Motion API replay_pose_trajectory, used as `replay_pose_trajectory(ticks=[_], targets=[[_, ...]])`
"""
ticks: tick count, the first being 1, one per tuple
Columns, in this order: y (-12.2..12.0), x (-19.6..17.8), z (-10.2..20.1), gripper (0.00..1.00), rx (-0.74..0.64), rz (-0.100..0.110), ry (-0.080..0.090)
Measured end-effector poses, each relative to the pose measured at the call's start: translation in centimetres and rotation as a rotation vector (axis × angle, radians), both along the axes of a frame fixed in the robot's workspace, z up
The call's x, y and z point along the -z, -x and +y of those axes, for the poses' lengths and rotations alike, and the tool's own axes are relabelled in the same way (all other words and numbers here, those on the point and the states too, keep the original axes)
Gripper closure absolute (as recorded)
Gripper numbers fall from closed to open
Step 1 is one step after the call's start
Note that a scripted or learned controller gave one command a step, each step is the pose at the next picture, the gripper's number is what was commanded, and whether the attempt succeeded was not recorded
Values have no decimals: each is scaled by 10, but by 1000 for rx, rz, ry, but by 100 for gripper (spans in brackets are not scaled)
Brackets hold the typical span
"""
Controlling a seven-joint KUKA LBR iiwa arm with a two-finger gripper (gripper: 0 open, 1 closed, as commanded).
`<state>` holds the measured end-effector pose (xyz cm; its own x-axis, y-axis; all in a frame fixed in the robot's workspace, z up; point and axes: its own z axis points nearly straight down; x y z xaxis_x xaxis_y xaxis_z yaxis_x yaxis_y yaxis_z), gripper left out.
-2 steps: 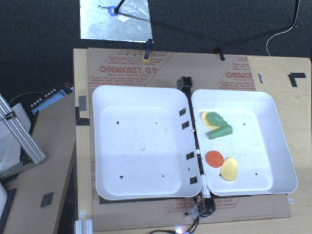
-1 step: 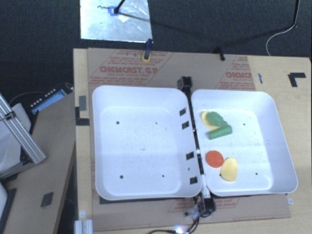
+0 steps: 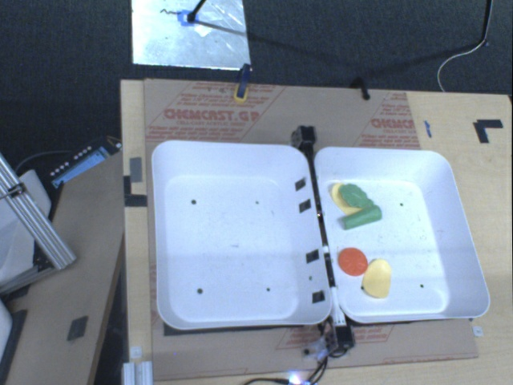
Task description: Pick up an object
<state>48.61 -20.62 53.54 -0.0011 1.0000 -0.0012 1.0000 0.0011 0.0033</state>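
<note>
Two shallow white bins sit side by side on a brown cardboard-covered bench (image 3: pixel 337 107); the left bin (image 3: pixel 232 235) has a bare white floor. In the right bin (image 3: pixel 449 239), near its left wall, lie a green block (image 3: pixel 361 215) touching a yellow-and-green piece (image 3: pixel 346 194), then lower an orange disc (image 3: pixel 353 261) just beside a yellow lemon-shaped piece (image 3: pixel 377 278). Dark carpet (image 3: pixel 64 54) surrounds the bench, with a shiny metal sheet (image 3: pixel 190 22) beyond it.

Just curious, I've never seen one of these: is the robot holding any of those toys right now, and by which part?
Nothing is held: all the toys lie in the right bin.
</note>
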Motion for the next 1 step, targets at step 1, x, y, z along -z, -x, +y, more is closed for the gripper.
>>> replay_pose_trajectory(ticks=[1], targets=[[-1, 0, 0, 100, -1, -1, 0]])
